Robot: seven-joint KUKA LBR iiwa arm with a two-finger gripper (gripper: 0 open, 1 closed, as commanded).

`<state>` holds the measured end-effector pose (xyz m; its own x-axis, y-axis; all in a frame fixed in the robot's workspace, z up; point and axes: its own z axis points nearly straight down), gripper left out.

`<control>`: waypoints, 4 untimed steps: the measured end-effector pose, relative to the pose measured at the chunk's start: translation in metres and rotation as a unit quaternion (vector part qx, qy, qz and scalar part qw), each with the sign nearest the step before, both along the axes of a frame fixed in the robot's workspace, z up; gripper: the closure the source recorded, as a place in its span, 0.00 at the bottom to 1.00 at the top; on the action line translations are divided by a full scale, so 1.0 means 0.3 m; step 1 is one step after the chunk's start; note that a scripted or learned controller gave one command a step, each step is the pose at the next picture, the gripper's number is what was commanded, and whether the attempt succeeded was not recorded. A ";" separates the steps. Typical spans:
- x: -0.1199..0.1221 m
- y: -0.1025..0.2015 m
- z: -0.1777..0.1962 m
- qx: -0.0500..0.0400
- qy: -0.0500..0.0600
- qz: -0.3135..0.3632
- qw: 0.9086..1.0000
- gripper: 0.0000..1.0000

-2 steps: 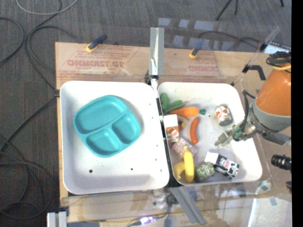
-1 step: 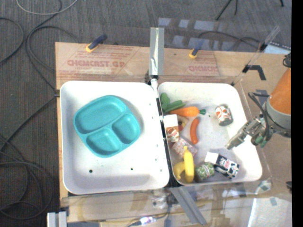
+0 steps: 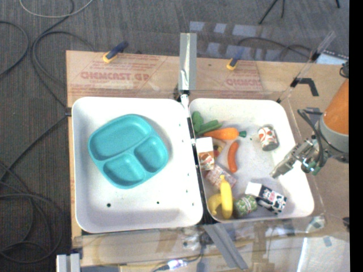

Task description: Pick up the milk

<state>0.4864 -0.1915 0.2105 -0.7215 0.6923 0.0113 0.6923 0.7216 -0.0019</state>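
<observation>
We look down at a slant on a bench with two shallow white bins side by side. The left bin point(image 3: 85, 208) holds a teal plate point(image 3: 129, 150) with three compartments, sitting toward its upper middle.

The right bin point(image 3: 295, 129) holds a scatter of toy food. Taking that bin as a clock face, a green vegetable point(image 3: 199, 123) lies at about ten o'clock with a carrot point(image 3: 222, 134) just beside it, pointing toward the centre. A red sausage point(image 3: 232, 156) stands almost upright near the middle. A small can point(image 3: 267, 137) lies tilted at about two o'clock. Against the bin's left wall, near nine o'clock, sits a small white and red box point(image 3: 205, 152), and just below it a pinkish packet point(image 3: 215, 176). At about seven o'clock a banana point(image 3: 224, 199) lies lengthwise, with a round green item point(image 3: 245, 205) just to its right. The milk point(image 3: 266, 195), a white carton with black cow patches, lies on its side at about five o'clock, close to the bin's lower right corner.

The arm comes in from the right, its orange band point(image 3: 340, 109) at the frame's edge. The gripper point(image 3: 283, 168) hangs over the bin's right side, at about four o'clock, above and to the right of the milk and apart from it. Whether its fingers are spread or closed, we cannot tell.
</observation>
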 end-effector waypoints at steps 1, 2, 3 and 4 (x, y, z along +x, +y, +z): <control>0.016 -0.043 -0.288 -0.005 -0.013 0.089 0.996 1.00; -0.004 -0.100 -0.340 -0.002 -0.003 -0.031 1.000 1.00; 0.000 0.089 0.383 -0.002 -0.004 0.123 0.992 1.00; -0.004 0.142 0.107 -0.001 -0.003 0.208 0.978 1.00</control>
